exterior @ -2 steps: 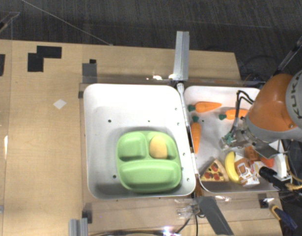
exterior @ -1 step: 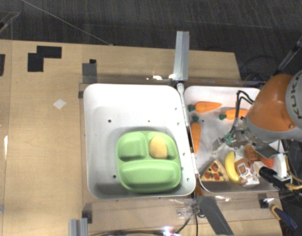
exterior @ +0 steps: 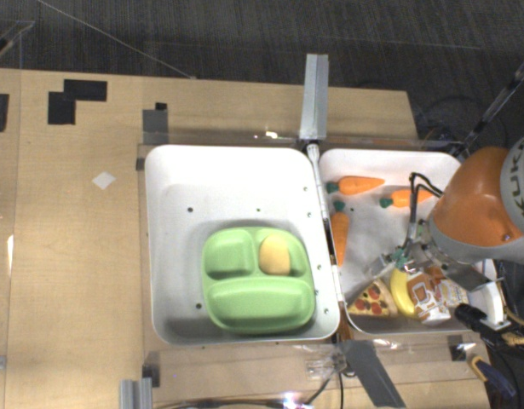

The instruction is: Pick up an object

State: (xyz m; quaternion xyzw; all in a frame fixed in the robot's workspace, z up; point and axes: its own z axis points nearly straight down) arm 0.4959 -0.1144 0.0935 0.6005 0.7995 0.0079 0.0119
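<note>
Arm (exterior: 483,207) is in from the right, over the right bin (exterior: 364,164), orange band hiding most of the wrist. Gripper (exterior: 404,261) sits low over the bin's near end, right above the banana (exterior: 401,291); can't tell its state, the wrist blocks the view. Banana lies at the bin's near edge, long axis running roughly far-to-near, slightly curved. Touching it on the left: pizza slice (exterior: 372,301), tip pointing toward the far side. On its right: snack packet (exterior: 432,296), tilted. Three carrots: one (exterior: 357,185) near the far wall, long axis left-right, tip pointing right; a second (exterior: 402,198) just beside it, partly under the arm; a third (exterior: 339,237) along the left wall, long axis far-to-near. Left bin (exterior: 172,177) holds a green tray (exterior: 244,301) with a lemon (exterior: 275,255) in its upper right compartment.
</note>
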